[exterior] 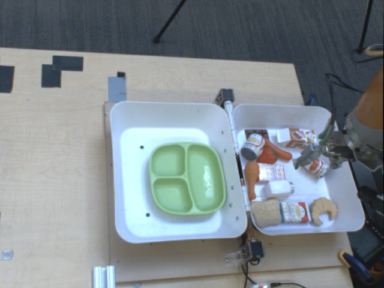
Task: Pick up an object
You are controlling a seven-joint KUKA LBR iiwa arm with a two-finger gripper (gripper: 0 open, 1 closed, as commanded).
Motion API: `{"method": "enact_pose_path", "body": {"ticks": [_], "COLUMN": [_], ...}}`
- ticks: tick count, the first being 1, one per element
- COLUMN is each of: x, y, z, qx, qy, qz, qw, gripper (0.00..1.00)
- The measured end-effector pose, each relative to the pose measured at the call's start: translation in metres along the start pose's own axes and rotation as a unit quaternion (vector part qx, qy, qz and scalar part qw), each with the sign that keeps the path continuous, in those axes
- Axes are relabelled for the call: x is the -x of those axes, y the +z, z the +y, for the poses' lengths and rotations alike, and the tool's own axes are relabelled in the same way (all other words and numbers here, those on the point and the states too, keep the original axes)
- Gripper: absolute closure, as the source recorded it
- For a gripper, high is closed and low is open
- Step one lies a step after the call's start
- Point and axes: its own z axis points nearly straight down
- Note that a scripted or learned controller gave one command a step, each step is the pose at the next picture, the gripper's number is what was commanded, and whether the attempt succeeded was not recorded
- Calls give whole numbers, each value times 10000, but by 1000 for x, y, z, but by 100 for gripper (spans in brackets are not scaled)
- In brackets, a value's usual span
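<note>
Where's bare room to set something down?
Left bin: white floor ringing the green tray, widest on its left. The tray's three compartments are bare too. Right bin is crowded with food items; gripper hangs there.

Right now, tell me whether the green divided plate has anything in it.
Empty. The green divided plate lies flat in the left bin, and all three compartments show bare green; the food items sit in the right bin.

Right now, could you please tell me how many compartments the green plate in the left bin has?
3: the green plate has one long compartment along its right side and two smaller ones on its left, one upper, one lower. None looks hidden.
</note>
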Motion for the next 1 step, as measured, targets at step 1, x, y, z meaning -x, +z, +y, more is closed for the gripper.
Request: {"method": "enact_pose_path", "body": {"ticks": [1], "x": [62], "y": [61], "z": [33], "qx": [0], "qy": [15], "qz": [-8], "qw": [10000], "gripper": [0]}}
